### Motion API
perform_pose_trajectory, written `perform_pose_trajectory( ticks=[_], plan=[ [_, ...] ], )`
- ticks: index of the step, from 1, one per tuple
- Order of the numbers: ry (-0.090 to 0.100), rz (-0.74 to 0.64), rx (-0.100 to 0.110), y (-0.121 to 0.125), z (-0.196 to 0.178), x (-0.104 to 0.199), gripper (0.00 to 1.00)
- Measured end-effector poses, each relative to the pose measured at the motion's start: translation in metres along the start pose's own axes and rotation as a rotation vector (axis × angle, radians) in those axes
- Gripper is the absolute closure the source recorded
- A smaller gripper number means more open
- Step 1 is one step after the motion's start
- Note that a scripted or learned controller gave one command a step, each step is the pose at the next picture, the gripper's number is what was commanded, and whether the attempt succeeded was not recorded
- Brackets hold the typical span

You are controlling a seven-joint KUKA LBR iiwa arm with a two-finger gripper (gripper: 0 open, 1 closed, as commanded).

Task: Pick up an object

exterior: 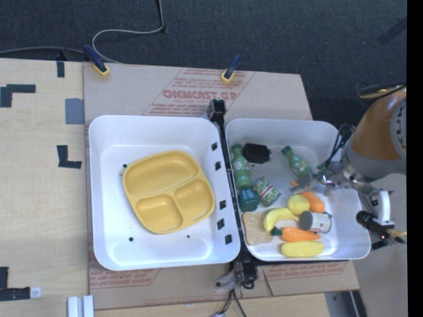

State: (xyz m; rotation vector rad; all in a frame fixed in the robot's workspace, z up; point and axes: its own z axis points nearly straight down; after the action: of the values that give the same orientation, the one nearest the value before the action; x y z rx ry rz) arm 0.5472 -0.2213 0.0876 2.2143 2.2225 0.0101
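The right bin (330, 132) holds several toy foods. A green bottle (241, 170) and a black object (256, 153) lie at its left. Nearby are a small green bottle (297, 164), a green can (266, 190), a banana (277, 218), a lemon (299, 203), a carrot (297, 233) and a corn cob (302, 248). My gripper (322, 178) reaches in over the bin's right side, just right of the small green bottle and above the lemon. Its tip is blurred against the bin wall.
A yellow divided plate (168, 190) lies in the left bin (106, 177). A slice of bread (254, 228) and a teal object (249, 199) lie along the right bin's left wall. Black clips join the bins along the middle divider (221, 177).
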Motion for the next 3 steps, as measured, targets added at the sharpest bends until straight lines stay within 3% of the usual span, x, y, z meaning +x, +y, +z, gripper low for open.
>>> perform_pose_trajectory(
  ticks=[1,2,3],
  plan=[
    [-0.004,0.001,0.001,0.058,0.001,0.035,0.0],
    [-0.004,-0.005,0.043,0.115,0.004,0.066,0.0],
    [-0.004,0.003,0.007,0.122,-0.097,0.03,0.0]
  ],
)
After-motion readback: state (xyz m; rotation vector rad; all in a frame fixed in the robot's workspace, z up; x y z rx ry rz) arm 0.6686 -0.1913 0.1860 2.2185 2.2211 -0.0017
